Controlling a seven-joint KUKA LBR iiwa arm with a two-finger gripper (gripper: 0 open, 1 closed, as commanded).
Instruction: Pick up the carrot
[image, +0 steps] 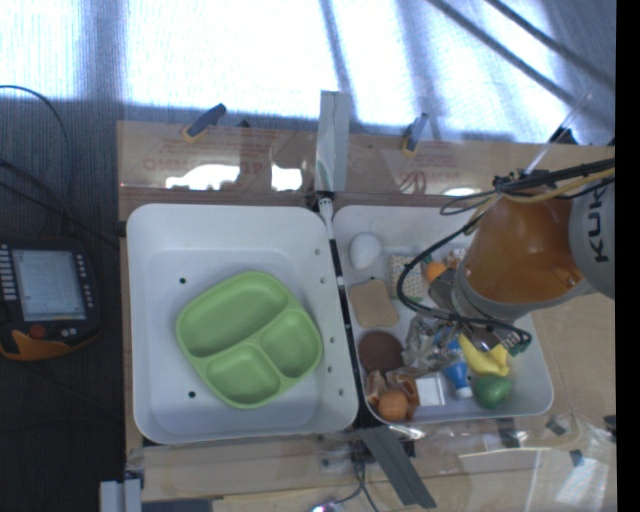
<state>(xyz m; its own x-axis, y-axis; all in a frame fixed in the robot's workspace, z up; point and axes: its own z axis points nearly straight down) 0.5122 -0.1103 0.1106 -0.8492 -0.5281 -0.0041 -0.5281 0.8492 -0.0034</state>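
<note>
Metal gripper (432, 340) hangs low in the right bin (540, 395); grip state cannot be told. Carrot (436, 270) lies just far of it, half hidden. Risk: crowded toys (478, 372) could be seized instead.

Light green divided plate (251, 338) in a white bin (160, 235); orange band (520, 250) on the grey arm (600, 240).

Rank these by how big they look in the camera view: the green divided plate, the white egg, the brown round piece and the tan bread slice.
1. green divided plate, by far the largest.
2. tan bread slice and brown round piece: they look about alike, so I will not rank them.
3. white egg, smallest.
</note>
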